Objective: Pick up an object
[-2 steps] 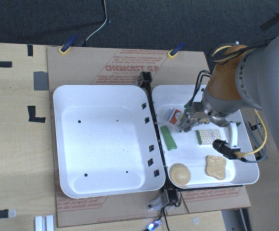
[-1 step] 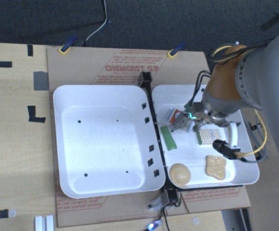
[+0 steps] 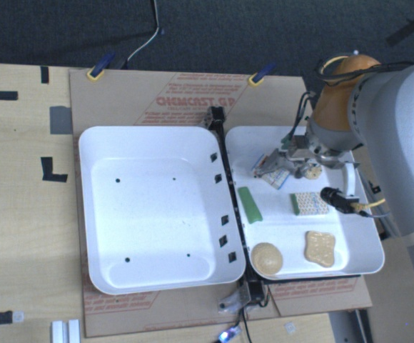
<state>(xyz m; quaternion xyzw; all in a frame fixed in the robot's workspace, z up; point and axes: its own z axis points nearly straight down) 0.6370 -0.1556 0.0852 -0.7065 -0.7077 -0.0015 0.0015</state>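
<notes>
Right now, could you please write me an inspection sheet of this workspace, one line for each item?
Surface: cardboard sheet on a wooden bench, bearing two white bins side by side.
Job's things: in the right bin, a green bar, a round tan piece, a tan lumpy piece, a dotted pad with a green edge.
Clutter: left bin shows a few dark dots; black marks on the bench.
Grippers: gripper low over the right bin's far part; grasp cannot be told.
Cables: white cable at the top; yellow-tipped cable by the arm.
Surroundings: dark carpet; two blue clamps on the cardboard's far edge.
</notes>
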